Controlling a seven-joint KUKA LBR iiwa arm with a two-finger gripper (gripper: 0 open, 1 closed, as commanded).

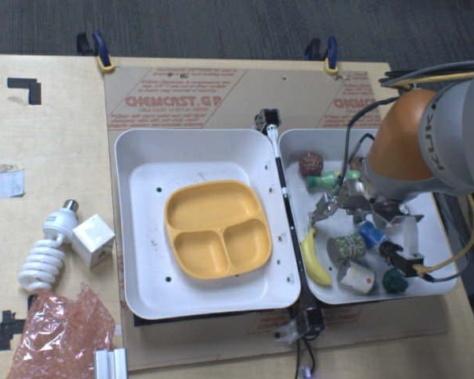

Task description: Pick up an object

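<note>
Two white bins sit side by side on the bench. The left bin (pixel 138 275) holds a yellow divided tray (pixel 218 229), lying flat near its middle. The right bin (pixel 294 144) holds the clutter and my arm (pixel 426 144), which comes in from the right with the orange band over the bin's upper right part.

My gripper (pixel 340 204) hangs low over the middle of the right bin, metal parts pointing toward the bin divider. I cannot tell from this slant whether it is spread or pressed together, and nothing is visibly pinched in it.

Objects in the right bin: a dark red ball (pixel 310 163) near the top, a green piece (pixel 325 181) just below it and just beside my gripper, a banana (pixel 314 257) along the left wall, a green patterned cup (pixel 347 247) lying near the banana, a blue piece (pixel 371 234) right of the cup, a white cylinder (pixel 356 276) on its side near the front wall, and a dark green object (pixel 396 280) at the front right corner.

Outside the bins, on the bench's left part: a spiral light bulb (pixel 47 251), a small white box (pixel 93 239) touching it, and crumpled pink plastic (pixel 59 334) at the front.
</note>
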